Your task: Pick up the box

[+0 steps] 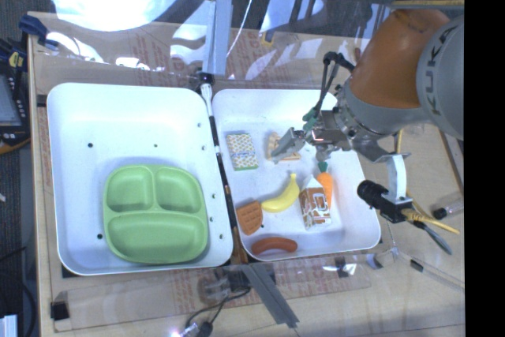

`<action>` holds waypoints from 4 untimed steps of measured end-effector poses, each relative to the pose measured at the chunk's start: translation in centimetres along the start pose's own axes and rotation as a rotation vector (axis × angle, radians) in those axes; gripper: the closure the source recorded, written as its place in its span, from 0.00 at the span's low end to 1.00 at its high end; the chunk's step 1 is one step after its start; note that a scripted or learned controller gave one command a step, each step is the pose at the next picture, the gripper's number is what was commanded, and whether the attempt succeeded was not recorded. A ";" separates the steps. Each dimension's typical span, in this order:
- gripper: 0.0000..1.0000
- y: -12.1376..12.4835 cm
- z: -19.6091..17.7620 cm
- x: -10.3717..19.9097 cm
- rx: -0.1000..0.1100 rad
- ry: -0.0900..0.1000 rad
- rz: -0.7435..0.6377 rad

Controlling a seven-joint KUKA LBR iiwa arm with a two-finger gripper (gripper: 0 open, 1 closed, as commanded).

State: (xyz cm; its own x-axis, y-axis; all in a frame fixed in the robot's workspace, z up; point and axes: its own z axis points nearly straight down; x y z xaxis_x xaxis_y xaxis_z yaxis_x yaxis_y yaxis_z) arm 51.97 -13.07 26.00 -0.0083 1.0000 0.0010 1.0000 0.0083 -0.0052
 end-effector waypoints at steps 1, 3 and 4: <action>0.00 7.0 5.5 0.9 -0.002 -0.002 -0.150; 0.00 11.0 16.6 1.6 -0.001 -0.014 -0.204; 1.00 11.3 15.5 2.5 -0.004 -0.005 -0.217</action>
State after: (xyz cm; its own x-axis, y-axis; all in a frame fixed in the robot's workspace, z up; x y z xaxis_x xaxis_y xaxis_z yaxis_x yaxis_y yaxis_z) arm 63.15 -10.43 10.42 -0.2231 0.9748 -0.0038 0.9748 0.2231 -0.0010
